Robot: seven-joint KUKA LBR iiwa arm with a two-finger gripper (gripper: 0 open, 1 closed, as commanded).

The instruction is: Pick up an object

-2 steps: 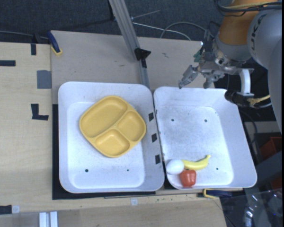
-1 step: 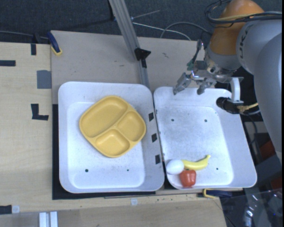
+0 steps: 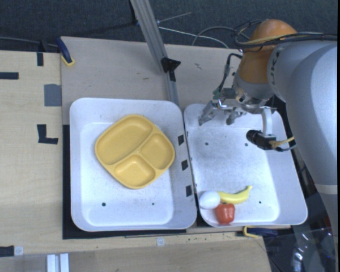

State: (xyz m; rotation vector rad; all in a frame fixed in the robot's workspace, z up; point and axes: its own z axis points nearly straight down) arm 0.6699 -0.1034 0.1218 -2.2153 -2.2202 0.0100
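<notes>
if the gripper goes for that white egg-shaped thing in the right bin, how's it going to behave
The white egg-shaped object looks smooth and rounded, so it will probably roll or slip from a pinch. It sits against the banana and red pepper-like object near the bin's front wall, so a push would likely nudge those too.

Bench: light wood-toned top, marked with dark tape pieces along the left portion. Carries two shallow white bins side by side, edges touching at the centre. Left bin: holds a yellow divided tray, three compartments, set at a tilt. Right bin: holds a white egg-shaped object, a yellow banana and a red item, clustered at the near left corner, touching one another.
</notes>
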